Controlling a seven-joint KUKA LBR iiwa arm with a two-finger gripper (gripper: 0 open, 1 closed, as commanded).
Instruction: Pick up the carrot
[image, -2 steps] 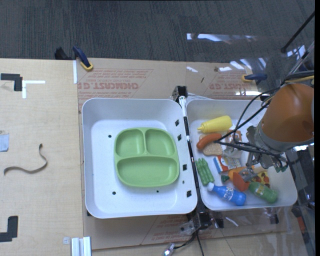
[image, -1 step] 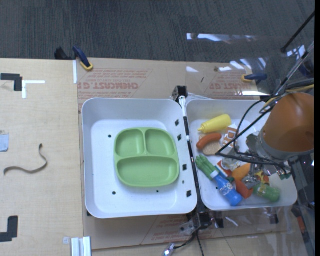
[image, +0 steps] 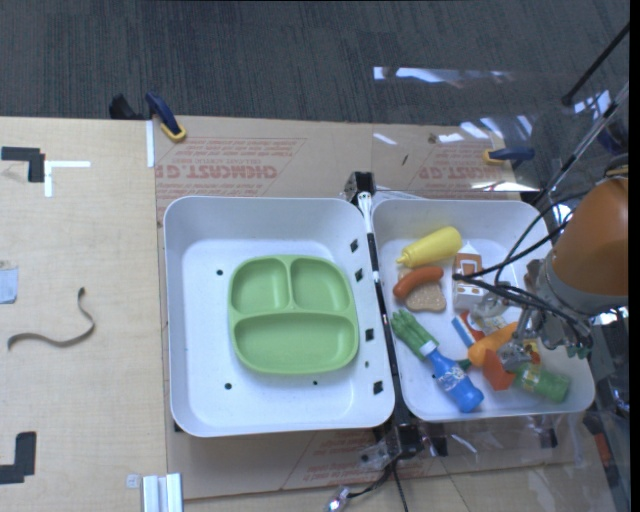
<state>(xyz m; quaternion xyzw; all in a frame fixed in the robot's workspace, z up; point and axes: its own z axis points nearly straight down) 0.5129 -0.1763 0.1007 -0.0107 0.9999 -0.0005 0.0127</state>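
Observation:
The carrot (image: 497, 377) lies in the front right of the right bin (image: 500, 207). It is an orange body whose green end (image: 548, 385) points right. My gripper (image: 521, 350) hangs low over its middle, and dark cables and the wrist cover part of it. A second orange piece (image: 484, 349) lies just left of the gripper and touches the carrot's orange end. The arm's orange band (image: 600, 235) reaches in from the right. Nothing is visibly lifted off the bin floor.
The right bin also holds a yellow mustard bottle (image: 433, 244), a sausage (image: 416, 281), a bread slice (image: 428, 298), a green vegetable (image: 410, 330), a blue bottle (image: 456, 384) and a small carton (image: 468, 290). In the left bin (image: 190, 330) lies a green divided plate (image: 293, 314).

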